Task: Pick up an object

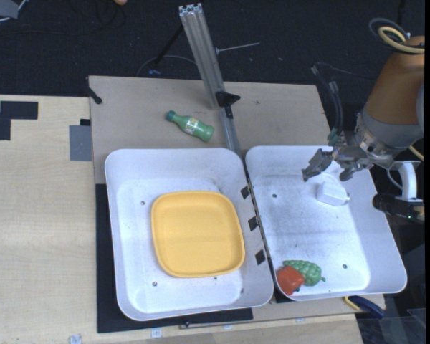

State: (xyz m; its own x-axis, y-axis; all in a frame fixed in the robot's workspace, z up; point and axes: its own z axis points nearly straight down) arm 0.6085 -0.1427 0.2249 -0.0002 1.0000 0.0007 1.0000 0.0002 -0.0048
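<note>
Two bins: we saw two shallow white bins side by side on the bench, the left bin (pixel 122 192) and the right bin (pixel 373 264), their inner walls touching along the middle.
Claw: the gripper (pixel 331 167) hung over the upper part of the right bin, its fingers spread apart with nothing between them.
Nearest object: a small white block (pixel 332 193) lay on the right bin's floor, just below and slightly right of the claw in the camera view, close to the fingertips; we could not tell whether they touched it.
Key relation: we judged the white block the likely target, since it sat almost under the open fingers and a short drop would put the claw on it.
Long axis: the block looked a little wider than tall, its longer side running roughly left to right with a slight tilt; its shape was too small and pale for us to say more.
Other object, right bin: a toy vegetable (pixel 298 274), red at one end and green at the other, lay by the lower left corner, well apart from the claw.
Left bin contents: a yellow plate (pixel 198 233) lay flat near its centre.
Outside the bins: a green bottle (pixel 190 125) lay on its side on the bench above the left bin.
Risk: we thought white on white made the block easy to misjudge.
</note>
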